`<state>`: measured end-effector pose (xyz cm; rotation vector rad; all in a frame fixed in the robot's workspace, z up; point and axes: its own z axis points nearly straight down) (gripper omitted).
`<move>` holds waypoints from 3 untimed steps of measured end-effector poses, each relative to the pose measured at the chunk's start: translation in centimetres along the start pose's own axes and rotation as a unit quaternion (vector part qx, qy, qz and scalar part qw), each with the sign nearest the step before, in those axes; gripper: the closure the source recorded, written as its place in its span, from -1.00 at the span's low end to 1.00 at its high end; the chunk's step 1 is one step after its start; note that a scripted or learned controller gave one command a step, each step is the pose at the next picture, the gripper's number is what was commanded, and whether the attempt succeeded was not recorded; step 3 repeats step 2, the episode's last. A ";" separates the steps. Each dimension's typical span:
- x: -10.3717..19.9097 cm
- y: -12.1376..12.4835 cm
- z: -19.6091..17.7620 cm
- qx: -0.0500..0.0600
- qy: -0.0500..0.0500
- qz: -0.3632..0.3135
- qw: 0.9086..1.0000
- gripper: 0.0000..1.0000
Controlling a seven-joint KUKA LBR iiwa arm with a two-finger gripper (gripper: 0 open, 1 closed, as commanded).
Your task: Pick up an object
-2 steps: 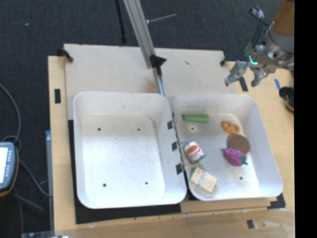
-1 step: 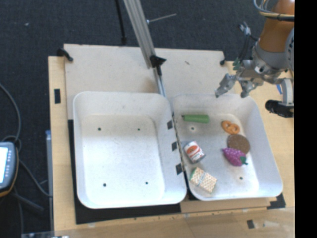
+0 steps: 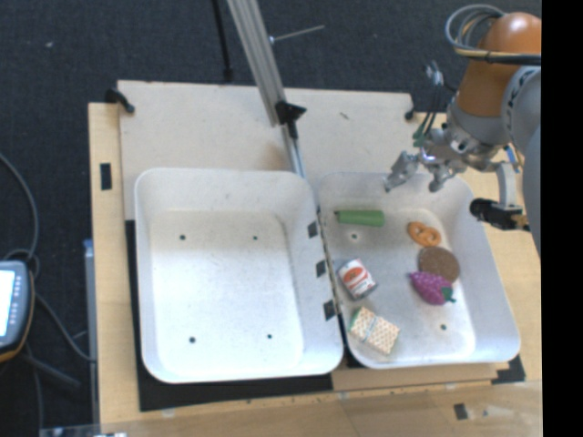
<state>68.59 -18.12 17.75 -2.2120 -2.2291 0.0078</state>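
Reaching in from the right, the grey arm with its orange band [image 3: 506, 39] holds the gripper [image 3: 417, 177] above the far edge of the right bin [image 3: 487, 271]. Its two fingers are spread wide apart, one fingertip [image 3: 393, 182] on the left and the other further right, with nothing between them. They hang over the bin's far rim, apart from every object inside.

Six objects lie in the right bin. A green cylinder [image 3: 359, 217] lies on its side near the far end, closest to the gripper but well clear of it. To its right sits an orange pretzel-like piece [image 3: 424, 234]. Just below that rests a round brown disc [image 3: 439, 262], and touching the disc's near edge is a purple bunch of grapes [image 3: 431, 287]. Near the bin's left wall lies a small can [image 3: 356, 279] with a red and white label, tilted on its side. Toward the near corner lies a pale checkered block [image 3: 374, 330], just beside the left wall.

The left bin [image 3: 155, 271] stands side by side with the right one, their walls touching along the middle. A slanted metal post [image 3: 260, 53] rises from behind the join between the two bins.
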 end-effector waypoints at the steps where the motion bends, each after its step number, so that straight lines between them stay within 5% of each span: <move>1: -0.4 -0.4 6.2 0.000 0.000 0.003 1.000 -1.00; 2: -0.6 -0.1 4.5 -0.005 -0.002 0.002 1.000 1.00; 3: -0.6 -0.1 4.5 -0.005 -0.002 0.002 1.000 1.00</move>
